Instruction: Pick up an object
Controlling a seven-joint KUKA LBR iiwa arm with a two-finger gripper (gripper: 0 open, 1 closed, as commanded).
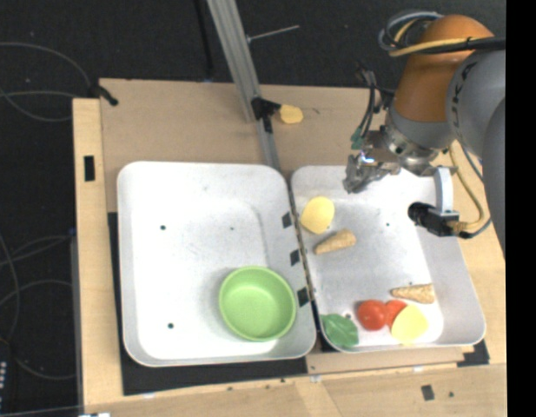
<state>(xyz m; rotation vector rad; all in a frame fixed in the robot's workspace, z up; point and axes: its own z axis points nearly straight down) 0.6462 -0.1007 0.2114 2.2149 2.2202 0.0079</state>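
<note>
End effector hovers over the right bin's far corner, its grip impossible to tell at this blur. Yellow round object sits just below-left, beside the tan piece.

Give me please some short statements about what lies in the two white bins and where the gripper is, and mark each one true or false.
1. The green bowl sits in the left bin. True.
2. The red tomato lies in the left bin. False: it lies in the right bin, near its front edge, beside a yellow fruit.
3. The gripper hangs over the back part of the right bin. True.
4. The gripper holds the yellow lemon. False: the lemon lies on the bin floor, apart from the gripper.
5. A small yellow piece lies on the bench outside both bins. True.
</note>
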